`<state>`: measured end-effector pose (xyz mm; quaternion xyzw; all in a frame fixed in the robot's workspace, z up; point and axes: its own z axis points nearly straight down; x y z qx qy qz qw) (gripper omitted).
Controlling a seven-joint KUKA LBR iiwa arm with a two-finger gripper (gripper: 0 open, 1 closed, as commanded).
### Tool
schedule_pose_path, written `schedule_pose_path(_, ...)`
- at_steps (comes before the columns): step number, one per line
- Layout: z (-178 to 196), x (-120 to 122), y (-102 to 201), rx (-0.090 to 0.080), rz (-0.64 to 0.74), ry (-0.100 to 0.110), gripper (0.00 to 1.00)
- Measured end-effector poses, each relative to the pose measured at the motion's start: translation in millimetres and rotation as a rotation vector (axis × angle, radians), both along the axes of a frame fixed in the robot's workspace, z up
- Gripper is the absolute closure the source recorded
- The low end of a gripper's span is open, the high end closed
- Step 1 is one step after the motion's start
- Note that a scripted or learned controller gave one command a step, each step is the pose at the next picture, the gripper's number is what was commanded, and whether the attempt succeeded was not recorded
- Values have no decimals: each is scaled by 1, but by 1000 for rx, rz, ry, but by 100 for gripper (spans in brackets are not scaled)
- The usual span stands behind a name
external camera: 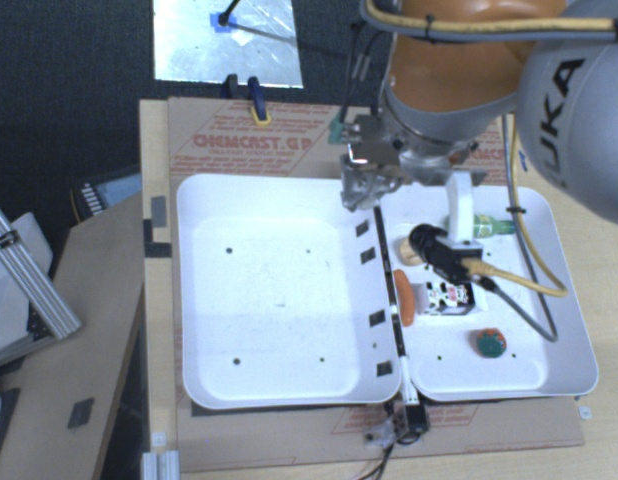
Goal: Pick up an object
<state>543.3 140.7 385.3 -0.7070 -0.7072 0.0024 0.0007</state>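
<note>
Closest in, near the right bin's (577,360) front edge, sits a small green ball (491,342) with a dab of orange on top. Just behind it lies a flat white card (449,296) with black and red marks. Beside the card, an orange carrot-shaped piece (404,296) stretches along the bin's left wall. Further back, a tan round thing (409,256) peeks out, and a pale green item (495,226) lies toward the far right corner. The gripper (361,196) hangs over the far end of the divide between the right bin and the left bin (194,268) — spread or pressed together, I cannot tell — well apart from the ball.
</note>
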Motion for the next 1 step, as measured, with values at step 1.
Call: schedule_pose_path(1,60,-18,43,6,8,-10,100)
